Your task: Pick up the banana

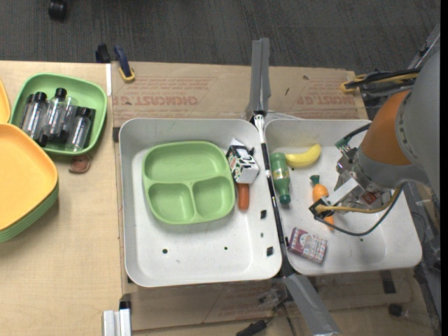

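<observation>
We see the pincer (341,179) over the middle of the right bin (392,257), at the end of the grey arm (420,117) that comes in across the bin's right edge. We cannot tell whether the pincer is spread or pressed together, and we see nothing held in it.

Just beside it, toward the bin's left edge, lies a small orange thing (320,191) with a bit of green at its far end. The banana (304,156) lies farther off, near the far left corner of the same bin. It rests flat on the white floor, curved, and is apart from the pincer. One end of it is close to the top of a green bottle (281,177), which lies on its side along the bin's left edge. Near the near left corner sits a small pink patterned packet (308,244).

In the left bin (140,257), a green divided plate (189,182) fills the far middle. Against the right edge stands a little black-and-white box (243,163), with a reddish-orange stick (243,198) right below it toward the near edge.

Beyond the bins, at the bench's left edge, a green tray (59,86) holds dark-capped bottles (56,117). A stack of yellow plates (21,180) sits just nearer than it.
</observation>
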`<state>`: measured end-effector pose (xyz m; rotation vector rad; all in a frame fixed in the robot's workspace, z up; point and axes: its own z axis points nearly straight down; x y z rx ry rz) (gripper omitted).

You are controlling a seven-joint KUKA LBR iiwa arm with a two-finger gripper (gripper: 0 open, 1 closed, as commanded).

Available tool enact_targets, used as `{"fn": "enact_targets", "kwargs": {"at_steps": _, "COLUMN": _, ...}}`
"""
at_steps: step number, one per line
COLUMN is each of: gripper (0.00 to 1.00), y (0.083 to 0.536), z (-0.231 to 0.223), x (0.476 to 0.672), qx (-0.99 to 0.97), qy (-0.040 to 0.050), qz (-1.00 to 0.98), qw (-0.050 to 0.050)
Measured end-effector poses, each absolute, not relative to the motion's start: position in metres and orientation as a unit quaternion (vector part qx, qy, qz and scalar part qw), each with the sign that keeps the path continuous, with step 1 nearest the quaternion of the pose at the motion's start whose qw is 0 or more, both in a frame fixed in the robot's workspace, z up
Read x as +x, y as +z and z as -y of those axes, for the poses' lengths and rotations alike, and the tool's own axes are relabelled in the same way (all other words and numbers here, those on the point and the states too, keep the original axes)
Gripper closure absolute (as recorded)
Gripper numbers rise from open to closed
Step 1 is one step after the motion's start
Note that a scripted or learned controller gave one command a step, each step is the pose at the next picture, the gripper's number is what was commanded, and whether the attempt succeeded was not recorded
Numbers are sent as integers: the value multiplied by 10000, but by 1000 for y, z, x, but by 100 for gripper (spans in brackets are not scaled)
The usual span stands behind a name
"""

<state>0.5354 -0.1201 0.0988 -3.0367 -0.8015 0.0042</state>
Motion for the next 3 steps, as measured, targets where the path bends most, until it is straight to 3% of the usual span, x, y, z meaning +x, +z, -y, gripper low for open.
{"fn": "enact_targets", "kwargs": {"at_steps": 1, "gripper": 100, "y": 90, "z": 96, "x": 567, "qx": -9815, "qy": 24, "qz": 1914, "qw": 5}}
{"fn": "enact_targets", "kwargs": {"at_steps": 2, "gripper": 100, "y": 91, "z": 220, "x": 509, "qx": -9910, "qy": 13, "qz": 1335, "qw": 26}}
{"fn": "enact_targets", "kwargs": {"at_steps": 3, "gripper": 100, "y": 91, "z": 109, "x": 480, "qx": -9939, "qy": 23, "qz": 1102, "qw": 15}}
